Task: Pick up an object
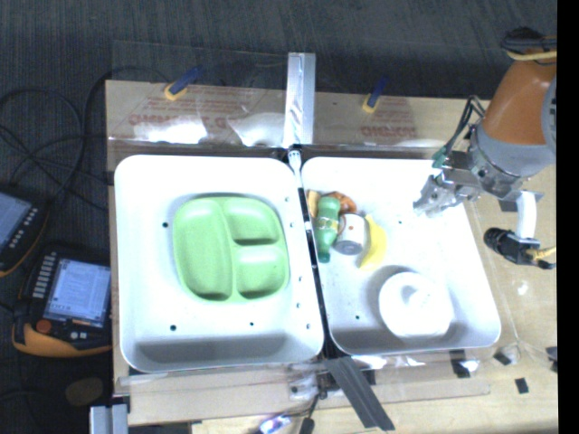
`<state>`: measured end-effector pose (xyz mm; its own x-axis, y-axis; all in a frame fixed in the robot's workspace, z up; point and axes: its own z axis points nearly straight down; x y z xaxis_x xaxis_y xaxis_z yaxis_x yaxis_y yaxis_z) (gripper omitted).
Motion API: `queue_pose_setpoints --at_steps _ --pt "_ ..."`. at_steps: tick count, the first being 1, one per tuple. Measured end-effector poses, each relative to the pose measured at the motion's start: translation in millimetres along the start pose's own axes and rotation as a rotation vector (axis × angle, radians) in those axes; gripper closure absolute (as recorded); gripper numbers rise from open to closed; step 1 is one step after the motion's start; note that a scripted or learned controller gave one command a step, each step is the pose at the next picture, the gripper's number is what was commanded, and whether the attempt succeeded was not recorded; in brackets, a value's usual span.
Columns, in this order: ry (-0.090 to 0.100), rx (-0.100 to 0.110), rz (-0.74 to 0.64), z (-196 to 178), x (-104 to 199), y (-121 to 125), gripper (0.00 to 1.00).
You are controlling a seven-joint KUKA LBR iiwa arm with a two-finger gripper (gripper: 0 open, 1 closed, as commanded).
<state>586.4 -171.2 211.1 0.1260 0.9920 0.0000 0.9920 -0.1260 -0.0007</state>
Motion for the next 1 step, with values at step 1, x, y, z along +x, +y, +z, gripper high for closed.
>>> queue_pose_setpoints --at_steps 1 --pt "0.001 0.001 -0.002 -8.1 1.1 0.5 1.00"
